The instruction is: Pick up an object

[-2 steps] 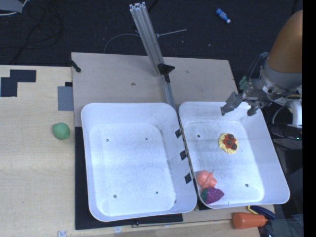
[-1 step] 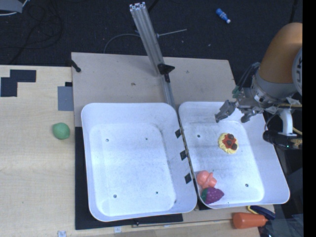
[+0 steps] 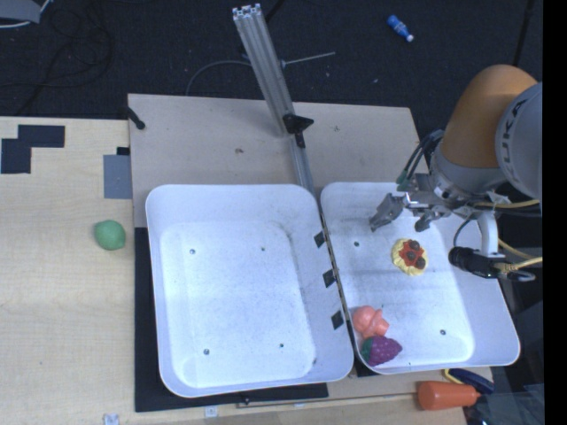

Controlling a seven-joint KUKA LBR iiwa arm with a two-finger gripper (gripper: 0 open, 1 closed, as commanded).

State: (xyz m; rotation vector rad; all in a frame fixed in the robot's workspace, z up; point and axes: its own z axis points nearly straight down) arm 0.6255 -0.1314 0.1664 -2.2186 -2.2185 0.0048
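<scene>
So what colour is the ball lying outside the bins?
Green; the ball shows best in the camera view.

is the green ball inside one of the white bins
No, the small green ball lies on the wooden bench left of the left white bin.

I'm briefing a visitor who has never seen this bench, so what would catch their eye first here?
Probably the arm, grey with an orange band, reaching in from the right, its gripper open over the right bin. Next, the bright toys in that bin: a yellow and red piece just below the gripper, and an orange-pink one touching a purple one at the near left corner. A green ball lies left of both bins.
</scene>
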